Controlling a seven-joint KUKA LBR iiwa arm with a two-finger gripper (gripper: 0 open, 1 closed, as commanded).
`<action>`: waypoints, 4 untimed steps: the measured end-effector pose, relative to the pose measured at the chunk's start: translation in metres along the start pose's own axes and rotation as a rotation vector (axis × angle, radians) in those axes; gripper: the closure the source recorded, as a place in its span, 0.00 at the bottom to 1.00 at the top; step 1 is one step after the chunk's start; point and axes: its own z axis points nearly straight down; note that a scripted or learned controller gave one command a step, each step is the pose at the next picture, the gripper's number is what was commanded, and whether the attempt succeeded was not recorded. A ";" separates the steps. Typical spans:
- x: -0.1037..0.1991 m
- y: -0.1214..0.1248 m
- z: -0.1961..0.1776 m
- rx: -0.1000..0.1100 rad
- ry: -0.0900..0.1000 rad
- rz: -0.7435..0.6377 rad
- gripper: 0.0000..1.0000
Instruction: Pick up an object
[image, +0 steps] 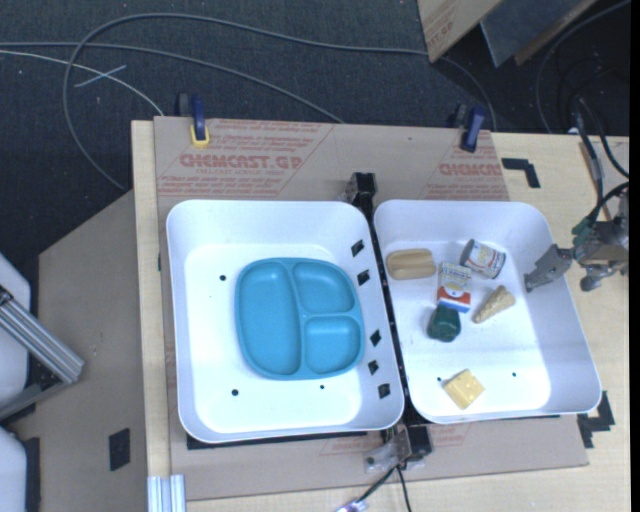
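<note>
The right bin (560, 370) holds several small objects: a tan bread roll (410, 263), a small tin (485, 258), a white carton with red and blue print (454, 288), a dark green piece (443, 324), a pale wedge (493, 304) and a yellow block (463, 388). My gripper (561, 281) hovers at that bin's right rim, to the right of the tin and the wedge. Its two dark fingers are spread, so it is open with nothing between them.
A blue divided plate (299, 317) lies in the left bin (200, 250). A central ridge with black clips (372, 290) separates the bins. Clamps (199, 118) hold the board at the back, and cables run across the dark floor beyond it.
</note>
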 end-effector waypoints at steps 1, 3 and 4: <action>0.001 0.003 -0.007 -0.013 -0.003 -0.004 0.00; 0.006 0.014 0.085 -0.009 -0.002 -0.004 0.00; -0.001 0.016 0.129 -0.009 -0.002 -0.004 0.00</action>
